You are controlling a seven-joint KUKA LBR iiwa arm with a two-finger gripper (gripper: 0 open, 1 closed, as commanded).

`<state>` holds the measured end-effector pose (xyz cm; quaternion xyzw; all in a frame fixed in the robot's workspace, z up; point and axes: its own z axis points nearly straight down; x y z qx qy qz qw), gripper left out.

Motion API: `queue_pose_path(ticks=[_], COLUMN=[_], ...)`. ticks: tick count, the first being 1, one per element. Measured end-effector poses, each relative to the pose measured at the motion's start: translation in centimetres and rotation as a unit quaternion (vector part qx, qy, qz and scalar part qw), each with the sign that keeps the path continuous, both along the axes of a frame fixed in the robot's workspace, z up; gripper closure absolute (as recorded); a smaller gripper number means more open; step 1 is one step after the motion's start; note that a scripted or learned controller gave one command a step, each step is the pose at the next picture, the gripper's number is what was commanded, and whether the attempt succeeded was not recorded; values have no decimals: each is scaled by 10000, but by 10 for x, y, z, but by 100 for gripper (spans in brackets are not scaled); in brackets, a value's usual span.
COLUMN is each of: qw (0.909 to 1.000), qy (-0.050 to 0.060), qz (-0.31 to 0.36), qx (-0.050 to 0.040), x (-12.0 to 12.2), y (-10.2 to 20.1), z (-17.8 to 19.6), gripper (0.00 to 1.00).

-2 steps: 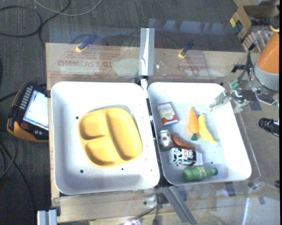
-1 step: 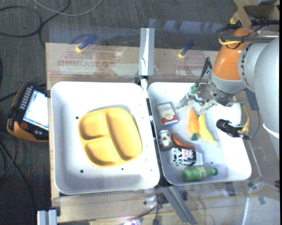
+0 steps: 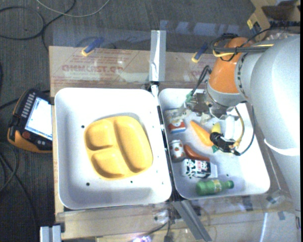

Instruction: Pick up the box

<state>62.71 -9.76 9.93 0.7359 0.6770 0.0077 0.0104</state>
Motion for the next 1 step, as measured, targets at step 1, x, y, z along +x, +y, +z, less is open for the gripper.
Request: queue_pose_path(ticks=[1], qw=[9994], qy=[5], qz=[349], qx=[-5], x=[32], y=[1], z=[0], gripper=[0])
